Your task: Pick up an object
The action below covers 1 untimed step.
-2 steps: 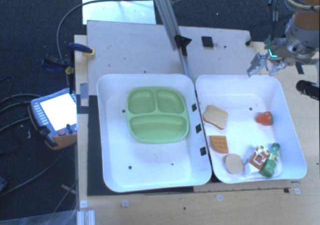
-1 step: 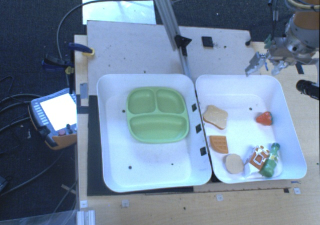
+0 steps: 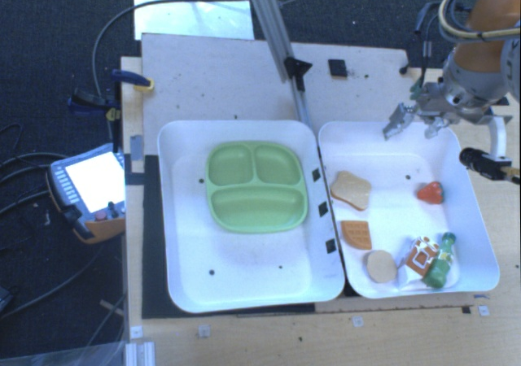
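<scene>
The right bin [image 3: 480, 234] holds a toast slice [image 3: 350, 190], a red tomato-like piece [image 3: 431, 192], an orange waffle square [image 3: 356, 234], a round tan biscuit [image 3: 380, 266], a small orange-and-white carton [image 3: 421, 256] and a green bottle [image 3: 440, 263]. My gripper [image 3: 415, 124] hangs over the far rim of this bin, above and behind the red piece. It is open, with nothing between its fingers.
A green divided plate [image 3: 256, 186] lies in the left bin [image 3: 187, 267]. A slanted metal pole [image 3: 273, 23] crosses the back board. A black bracket [image 3: 476, 163] juts in at the right bin's rim. A handheld pendant [image 3: 89, 189] rests left of the bench.
</scene>
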### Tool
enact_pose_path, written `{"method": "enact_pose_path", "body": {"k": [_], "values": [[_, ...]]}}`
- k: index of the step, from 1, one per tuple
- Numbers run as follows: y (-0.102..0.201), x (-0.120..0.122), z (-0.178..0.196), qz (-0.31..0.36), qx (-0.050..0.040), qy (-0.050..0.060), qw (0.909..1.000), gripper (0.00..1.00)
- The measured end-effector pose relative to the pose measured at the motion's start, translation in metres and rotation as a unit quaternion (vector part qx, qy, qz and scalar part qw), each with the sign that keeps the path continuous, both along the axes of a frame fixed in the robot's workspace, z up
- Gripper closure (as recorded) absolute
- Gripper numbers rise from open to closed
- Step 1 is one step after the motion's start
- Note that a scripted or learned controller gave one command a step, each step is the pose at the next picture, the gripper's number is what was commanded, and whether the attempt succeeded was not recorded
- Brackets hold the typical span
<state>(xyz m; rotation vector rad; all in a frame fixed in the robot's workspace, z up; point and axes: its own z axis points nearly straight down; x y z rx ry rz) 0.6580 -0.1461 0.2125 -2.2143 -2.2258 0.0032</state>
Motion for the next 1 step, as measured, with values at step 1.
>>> {"method": "enact_pose_path", "body": {"k": [1], "values": [[-0.0032,-0.0037,-0.0620,-0.002,0.0000,0.000,1.0000,0.00]]}}
